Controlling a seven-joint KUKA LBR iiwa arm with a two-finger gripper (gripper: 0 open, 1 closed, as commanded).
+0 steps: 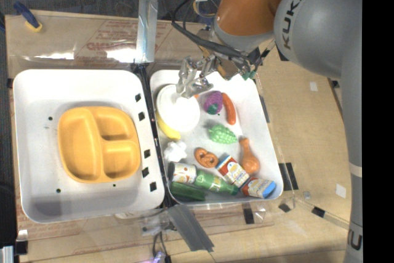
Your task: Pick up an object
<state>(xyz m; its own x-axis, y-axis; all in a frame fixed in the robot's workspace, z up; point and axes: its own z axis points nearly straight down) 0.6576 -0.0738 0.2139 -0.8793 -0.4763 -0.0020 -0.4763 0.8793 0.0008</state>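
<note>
The bulky grey KUKA arm (320,15) comes into the camera view from three o'clock and bends toward eleven o'clock, its glossy orange wrist band (249,0) near twelve o'clock. Black cables loop around the band. Below it, toward seven o'clock, hangs the metallic two-finger end effector (188,84), pointing downward; whether its fingers are spread or closed cannot be made out.
</note>
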